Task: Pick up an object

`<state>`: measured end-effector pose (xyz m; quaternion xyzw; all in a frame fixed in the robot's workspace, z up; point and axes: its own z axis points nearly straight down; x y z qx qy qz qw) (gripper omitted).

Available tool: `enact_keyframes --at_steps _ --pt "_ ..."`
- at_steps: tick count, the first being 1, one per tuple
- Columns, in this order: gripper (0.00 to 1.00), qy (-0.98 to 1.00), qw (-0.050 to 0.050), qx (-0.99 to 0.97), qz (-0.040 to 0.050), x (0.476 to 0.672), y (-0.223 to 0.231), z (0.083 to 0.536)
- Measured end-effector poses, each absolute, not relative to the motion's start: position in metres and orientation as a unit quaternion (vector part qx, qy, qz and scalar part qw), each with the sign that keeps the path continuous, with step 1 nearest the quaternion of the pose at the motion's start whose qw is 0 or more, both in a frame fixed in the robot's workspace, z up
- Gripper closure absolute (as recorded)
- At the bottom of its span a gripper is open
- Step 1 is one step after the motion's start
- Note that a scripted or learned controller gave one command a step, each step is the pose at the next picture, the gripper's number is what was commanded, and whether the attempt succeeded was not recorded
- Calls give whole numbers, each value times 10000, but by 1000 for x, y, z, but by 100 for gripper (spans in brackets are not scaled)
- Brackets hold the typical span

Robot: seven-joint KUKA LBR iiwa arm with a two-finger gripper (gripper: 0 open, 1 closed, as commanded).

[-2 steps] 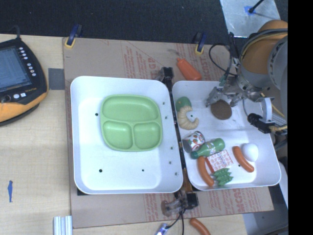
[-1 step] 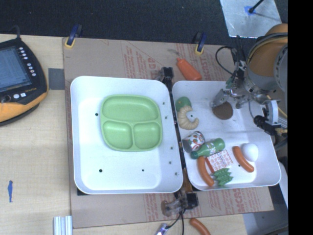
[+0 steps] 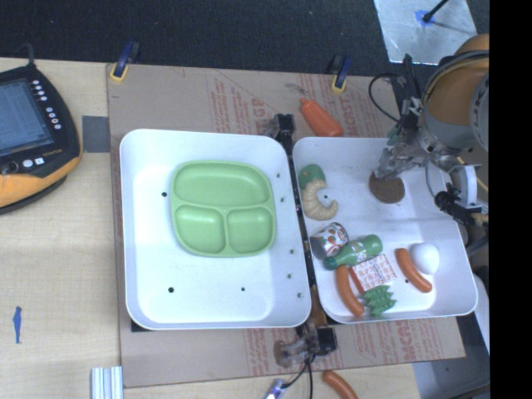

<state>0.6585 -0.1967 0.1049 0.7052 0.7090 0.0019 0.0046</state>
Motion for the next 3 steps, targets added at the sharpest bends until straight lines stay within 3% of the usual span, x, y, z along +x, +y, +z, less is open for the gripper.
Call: enact_keyframes --at_steps 1,2,3 --pt "100 7091 -10 7051 -15 633 -163 125" --pt "0 7089 -11 7053 -17 632 -163 125" --pt "0 7079 1 7063 -5 647 -212 183"
